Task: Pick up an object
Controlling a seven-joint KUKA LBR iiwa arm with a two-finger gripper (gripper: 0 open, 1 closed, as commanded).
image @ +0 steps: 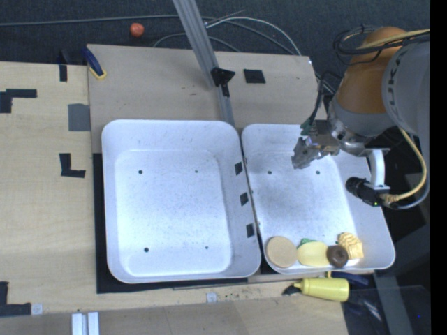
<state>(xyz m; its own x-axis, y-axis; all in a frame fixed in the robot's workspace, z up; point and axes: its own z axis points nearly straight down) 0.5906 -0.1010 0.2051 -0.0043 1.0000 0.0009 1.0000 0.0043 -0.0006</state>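
Overhead slanted view of a wooden worktop (42,187) with two white bins side by side. The left bin (171,201) has a bare speckled floor. In the right bin (300,194), objects cluster along the near edge: a tan disc (281,251), a yellow piece (312,254) with a green bit behind it, a brown ball (338,256) and a yellow ridged item (350,243). The tool (304,156) hangs above the right bin's far part, well apart from them; I cannot tell whether it is spread or pressed together. A yellow tool-like object (325,288) lies just outside the bin.
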